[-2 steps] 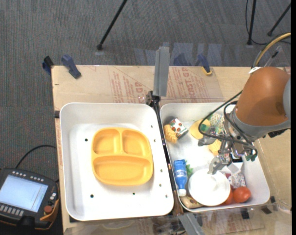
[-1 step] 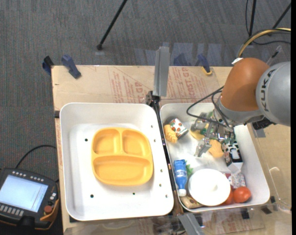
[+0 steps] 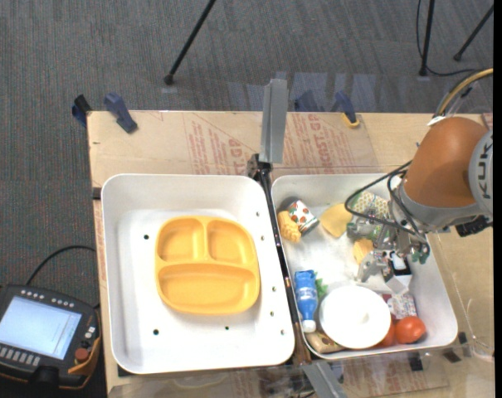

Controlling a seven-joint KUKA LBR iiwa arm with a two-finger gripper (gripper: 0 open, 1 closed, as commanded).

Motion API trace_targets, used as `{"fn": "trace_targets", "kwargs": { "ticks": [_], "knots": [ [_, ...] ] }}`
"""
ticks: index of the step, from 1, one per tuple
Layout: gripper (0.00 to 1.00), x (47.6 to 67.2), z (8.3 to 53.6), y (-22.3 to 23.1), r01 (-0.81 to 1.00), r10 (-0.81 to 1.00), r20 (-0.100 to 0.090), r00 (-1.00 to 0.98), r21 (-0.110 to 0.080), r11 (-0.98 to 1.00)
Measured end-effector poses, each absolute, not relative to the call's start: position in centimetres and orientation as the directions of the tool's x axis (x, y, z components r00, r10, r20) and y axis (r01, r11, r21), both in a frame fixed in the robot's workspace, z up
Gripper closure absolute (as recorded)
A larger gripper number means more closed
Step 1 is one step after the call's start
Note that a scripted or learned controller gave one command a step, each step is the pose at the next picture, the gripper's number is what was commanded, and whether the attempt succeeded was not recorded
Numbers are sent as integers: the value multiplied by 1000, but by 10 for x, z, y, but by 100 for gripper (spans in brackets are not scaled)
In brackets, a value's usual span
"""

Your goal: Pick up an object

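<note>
I see two shallow white bins side by side on a worktop (image 3: pixel 192 139) of bare board printed with red lettering, too slanted and faint for me to read. The left bin (image 3: pixel 122 222) is smooth moulded plastic with rounded corners, and it carries a glossy yellow tray (image 3: pixel 207 265) with three compartments, lying flat near the middle. There is wide bare floor all round that tray, out to every wall.

The right bin (image 3: pixel 445 305) is crowded. A round white plate (image 3: pixel 355 317) lies near the front wall, with a small blue-labelled bottle (image 3: pixel 305 293) lying just left of it, close to the wall between the bins. An orange-red ball (image 3: pixel 410 330) sits at the plate's right edge, in the front corner. Toward the back I make out a small printed cup (image 3: pixel 301 215) tipped on its side, a knobbly yellow piece (image 3: pixel 289 227) touching it, and a pale yellow wedge (image 3: pixel 336 220) to their right. Little open floor is left between them.

The arm's orange band bulks over the bin's right rear. The tool (image 3: pixel 382 254) hangs low over the clutter behind the plate, among cables and small items; I cannot tell its state. The print on the bottle and cup is too small for me to read.
</note>
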State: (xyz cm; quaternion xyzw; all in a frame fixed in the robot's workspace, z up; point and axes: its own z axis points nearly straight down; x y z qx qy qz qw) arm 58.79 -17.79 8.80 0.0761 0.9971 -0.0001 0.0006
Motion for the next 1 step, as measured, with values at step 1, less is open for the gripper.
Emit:
{"fn": "trace_targets", "kwargs": {
  "ticks": [1],
  "knots": [
    [100, 590, 98, -176, 147, 147, -5, -989, 2, 989]
  ]
}}
